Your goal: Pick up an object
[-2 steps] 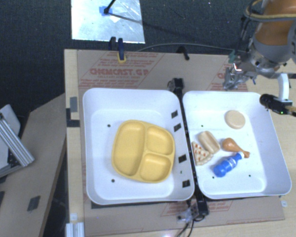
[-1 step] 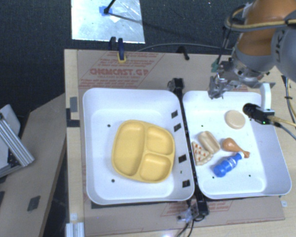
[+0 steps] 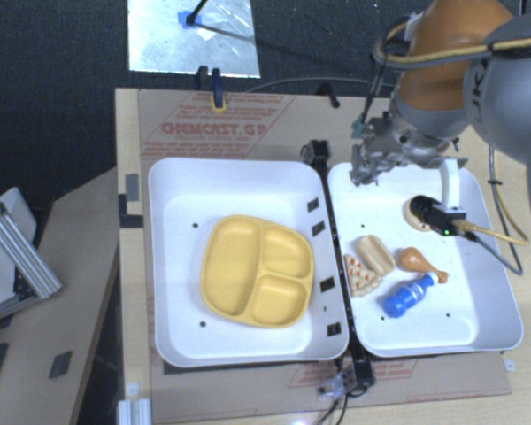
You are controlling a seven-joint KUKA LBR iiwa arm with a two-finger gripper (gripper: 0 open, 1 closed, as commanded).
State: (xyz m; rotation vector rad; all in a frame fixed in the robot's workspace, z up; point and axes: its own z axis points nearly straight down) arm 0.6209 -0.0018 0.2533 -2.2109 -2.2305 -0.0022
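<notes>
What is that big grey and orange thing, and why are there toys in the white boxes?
That is a robot arm. A computer program moves it, and its job here is to pick something up. At its end sits a gripper, its grabbing hand, which hangs over the back of the right bin.

The picture comes from one camera fixed above the bench, looking down at a slant.

The left bin holds a yellow plate with three sections. The right bin holds small toy foods: a blue bottle, a chicken drumstick, a pizza slice, a bread roll, and a round tan piece partly hidden behind a black part.

I see nothing held by the gripper.
</notes>
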